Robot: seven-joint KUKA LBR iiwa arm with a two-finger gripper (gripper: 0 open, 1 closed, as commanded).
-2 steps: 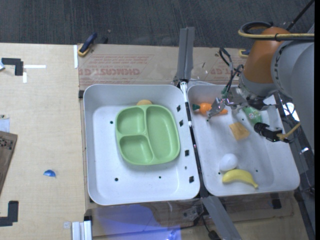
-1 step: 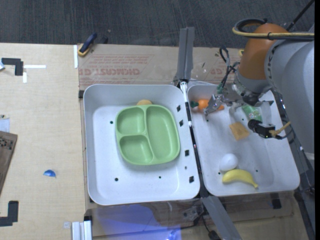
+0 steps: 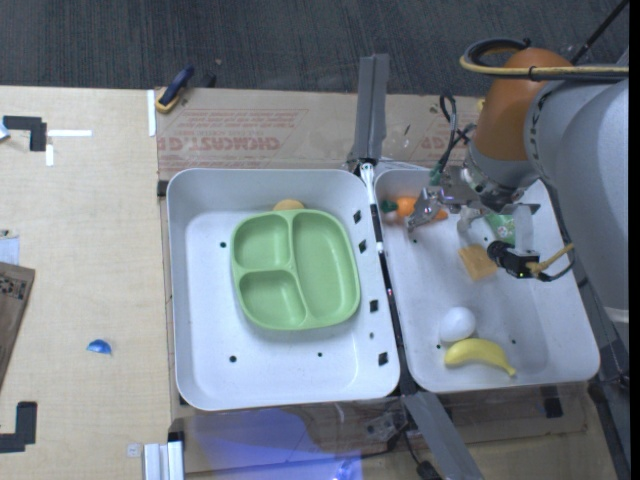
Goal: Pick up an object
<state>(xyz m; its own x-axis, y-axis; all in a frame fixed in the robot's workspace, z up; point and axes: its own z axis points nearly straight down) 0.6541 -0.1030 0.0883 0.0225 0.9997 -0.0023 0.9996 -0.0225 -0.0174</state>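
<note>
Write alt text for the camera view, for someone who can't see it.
The grey arm's gripper hangs over the right white bin, which holds a yellow banana, a white egg-shaped ball and a tan block. The left white bin holds a green three-compartment plastic tray.

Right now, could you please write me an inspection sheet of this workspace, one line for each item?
Surface: two white bins, left bin, right bin, on a wooden bench.
Job's things: banana, white egg-like ball, tan block, small orange piece, all in the right bin.
Clutter: green divided plate in the left bin.
Tool: tool above the right bin's far end; grip unclear.
Cables: black cables beside the wrist.
Surroundings: cardboard sheet, dark floor.
</note>
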